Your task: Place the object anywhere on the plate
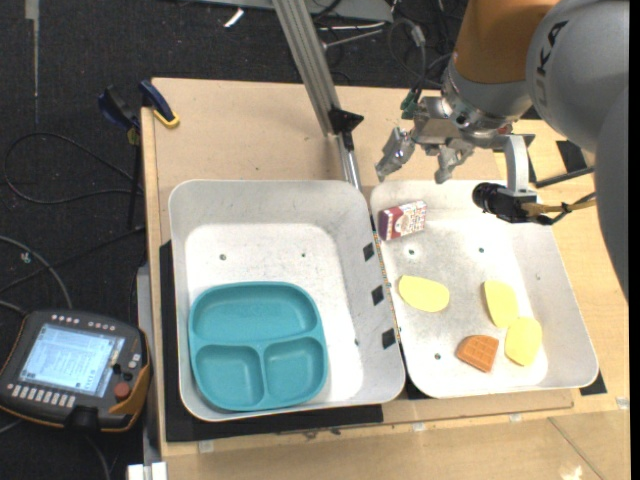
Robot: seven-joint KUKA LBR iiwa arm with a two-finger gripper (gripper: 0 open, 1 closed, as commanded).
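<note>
The teal divided plate (258, 345) lies nearest, in the left bin (190, 208), well apart from the jaws and down-left of them. The gripper (420, 163) hangs above the far rim of the right bin (560, 298), its two fingers spread apart with nothing between them. Just below the jaws, a small carton (402, 220) lies on the bin floor. Farther below sit a yellow oval piece (424, 294), two more yellow pieces (500, 303) (523, 340) down-right, and an orange waffle-like piece (478, 352). A teach pendant (70, 368) rests off the bench, far left.
</note>
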